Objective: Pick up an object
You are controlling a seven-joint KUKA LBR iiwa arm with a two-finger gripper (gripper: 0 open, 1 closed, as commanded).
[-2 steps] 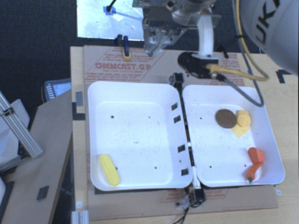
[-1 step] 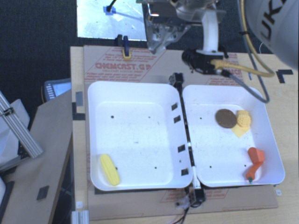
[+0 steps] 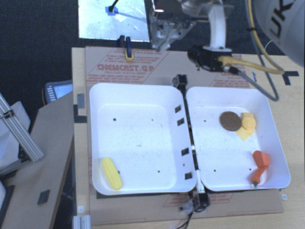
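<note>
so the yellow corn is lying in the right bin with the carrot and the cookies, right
Not quite. The camera view shows the yellow corn lying in the left bin, near its front left corner. The carrot and the cookies are in the right bin.

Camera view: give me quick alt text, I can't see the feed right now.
The gripper hangs above the bench behind the bins. The left bin holds a yellow corn cob; the right bin holds a brown cookie, yellow cracker and orange carrot.
</note>
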